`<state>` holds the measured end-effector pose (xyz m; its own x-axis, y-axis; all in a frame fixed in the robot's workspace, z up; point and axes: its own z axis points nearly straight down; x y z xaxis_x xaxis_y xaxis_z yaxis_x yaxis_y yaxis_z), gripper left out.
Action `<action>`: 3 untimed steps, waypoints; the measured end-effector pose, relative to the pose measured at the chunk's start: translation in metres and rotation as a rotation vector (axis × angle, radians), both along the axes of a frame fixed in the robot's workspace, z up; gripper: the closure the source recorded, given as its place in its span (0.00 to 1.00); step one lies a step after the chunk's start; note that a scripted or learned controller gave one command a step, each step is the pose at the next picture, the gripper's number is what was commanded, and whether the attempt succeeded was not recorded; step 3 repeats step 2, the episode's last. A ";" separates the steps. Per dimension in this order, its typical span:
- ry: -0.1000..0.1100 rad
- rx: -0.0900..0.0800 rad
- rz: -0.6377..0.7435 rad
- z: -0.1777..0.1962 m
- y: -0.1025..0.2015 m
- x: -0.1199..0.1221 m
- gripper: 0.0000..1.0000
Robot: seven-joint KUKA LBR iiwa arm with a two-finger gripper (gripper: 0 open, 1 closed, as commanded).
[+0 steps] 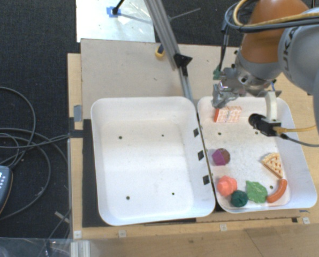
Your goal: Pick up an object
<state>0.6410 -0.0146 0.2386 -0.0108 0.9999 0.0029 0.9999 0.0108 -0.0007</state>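
The right bin [305, 171] holds several small toy foods. A pink-and-white wafer block [228, 114] lies near its far left corner. My gripper [222, 98] hangs right over the wafer's left end, at its far edge, and I cannot see whether it touches the block. Further forward lie a purple piece [220, 156], an orange-pink ball [227, 185], a dark green ball [238, 198], a green leafy piece [256, 190], a pizza slice [273, 165] and a red sausage [277, 190].
The left bin [143, 159] stands beside the right one, their rims meeting in a ridge [202, 154]. A grey slanted pole [167, 31] crosses the bench behind the bins. A black fitting with a yellow cable [264, 125] hangs off the arm over the right bin.
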 end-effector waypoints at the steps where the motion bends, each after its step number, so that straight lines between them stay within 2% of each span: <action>1: -0.001 0.000 0.000 0.007 0.046 -0.014 1.00; 2: 0.001 -0.001 -0.001 0.003 0.093 -0.040 1.00; 3: 0.001 -0.001 -0.001 0.003 0.093 -0.040 1.00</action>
